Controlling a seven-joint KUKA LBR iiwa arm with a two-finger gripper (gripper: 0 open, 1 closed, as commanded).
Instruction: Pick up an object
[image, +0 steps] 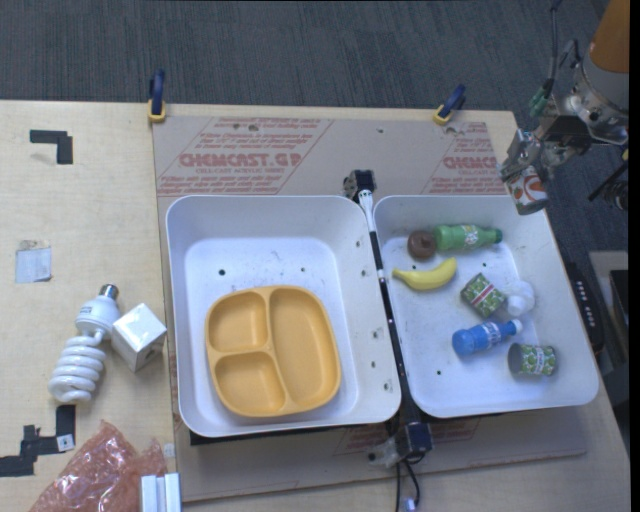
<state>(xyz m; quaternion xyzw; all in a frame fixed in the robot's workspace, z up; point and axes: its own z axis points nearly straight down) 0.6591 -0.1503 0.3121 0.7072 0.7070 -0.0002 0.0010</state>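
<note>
A: What takes up the most room on the desk (90, 210)?

B: The two white bins. The left bin (190, 300) holds a yellow divided tray (272, 352) with three compartments. The right bin (560, 380) sits just beside the left bin, their rims touching along a black strip.

A: And inside the right bin?

B: Taking the banana (425, 276) as the mark: a green bottle (465, 237) lies on its side just above it, with a brown round thing (422, 243) touching the bottle's left end. Right of the banana is a small green carton (483, 294), with a pale white lump (519, 297) next to that. Below and right of the banana lies a blue bottle (484, 338), and further right of that a green can (532, 360) on its side.

A: Where is the arm?

B: Far up and right of the banana, outside the right bin's top corner. The gripper (528, 178) hangs there, and something small, white and red (529, 190), sits at its tip. Whether the jaws are spread or pinching it, I cannot tell.

A: Anything left of the bins?

B: A spiral light bulb (82, 352), a small white cube (139, 334) touching it, and a red mesh bag (100, 468) at the bottom edge.
</note>
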